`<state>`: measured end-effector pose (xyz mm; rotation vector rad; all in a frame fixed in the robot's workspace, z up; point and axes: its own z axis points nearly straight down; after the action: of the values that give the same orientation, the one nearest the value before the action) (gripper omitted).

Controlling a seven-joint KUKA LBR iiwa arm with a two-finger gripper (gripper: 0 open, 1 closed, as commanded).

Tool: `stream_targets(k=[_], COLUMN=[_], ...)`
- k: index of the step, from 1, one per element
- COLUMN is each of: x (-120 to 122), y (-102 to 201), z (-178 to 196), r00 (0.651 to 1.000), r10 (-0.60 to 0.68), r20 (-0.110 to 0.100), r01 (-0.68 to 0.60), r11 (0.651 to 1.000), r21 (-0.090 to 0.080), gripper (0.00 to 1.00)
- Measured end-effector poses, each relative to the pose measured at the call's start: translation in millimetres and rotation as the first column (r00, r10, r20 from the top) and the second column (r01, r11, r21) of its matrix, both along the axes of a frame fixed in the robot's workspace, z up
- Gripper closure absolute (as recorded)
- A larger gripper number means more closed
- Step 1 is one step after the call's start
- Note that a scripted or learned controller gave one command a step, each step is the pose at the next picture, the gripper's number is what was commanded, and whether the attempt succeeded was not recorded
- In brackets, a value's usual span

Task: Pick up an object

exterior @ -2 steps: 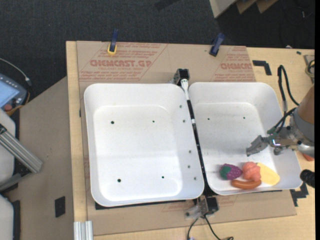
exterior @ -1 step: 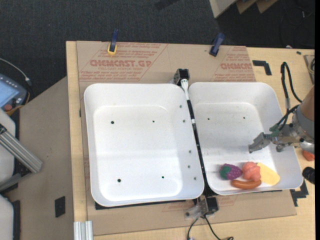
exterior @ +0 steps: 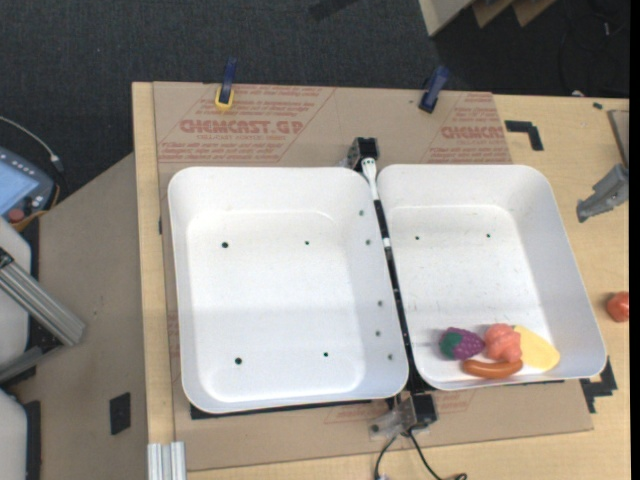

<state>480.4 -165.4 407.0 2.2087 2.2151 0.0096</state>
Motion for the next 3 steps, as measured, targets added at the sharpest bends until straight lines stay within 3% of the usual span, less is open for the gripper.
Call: stream_targets(k=[1,2,3], x=[0,47,46], y=[0,-21,-20], z=[4,-47,-34], r00=[1.000,1.000,1.000], r10=[-0.002,-0.004,-0.002], r20=[-0.007,-0.015,-0.010], r01=[0.002,0.004,0.002], r11=[1.000,1.000,1.000], r21=[0.001,0.005,0.002], gripper=[1.00,1.00,1.00])
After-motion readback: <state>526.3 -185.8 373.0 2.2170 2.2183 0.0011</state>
